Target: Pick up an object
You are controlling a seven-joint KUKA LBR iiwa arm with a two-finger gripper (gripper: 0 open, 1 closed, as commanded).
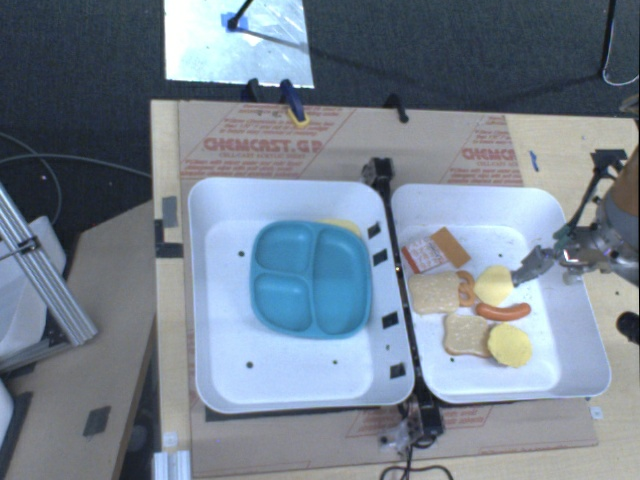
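Observation:
The right bin (pixel 560 218) holds several toy foods. A pale yellow round piece (pixel 492 286) lies near its middle, with a red sausage (pixel 503 312) just below it. Two bread slices (pixel 433 293) (pixel 464 335) lie to the left, and a yellow disc (pixel 510 345) sits at the lower right. A red and orange packet (pixel 435 251) lies further back. My gripper (pixel 524 271) reaches in from the right, low over the bin, its tip right beside the pale yellow piece. I see nothing held in it.
The left bin (pixel 225 268) holds a blue divided plate (pixel 310 278) with a bit of something yellow (pixel 342 225) showing behind its far edge. A black-clipped ridge (pixel 392 278) separates the bins. Cardboard (pixel 260 143) lies under both.

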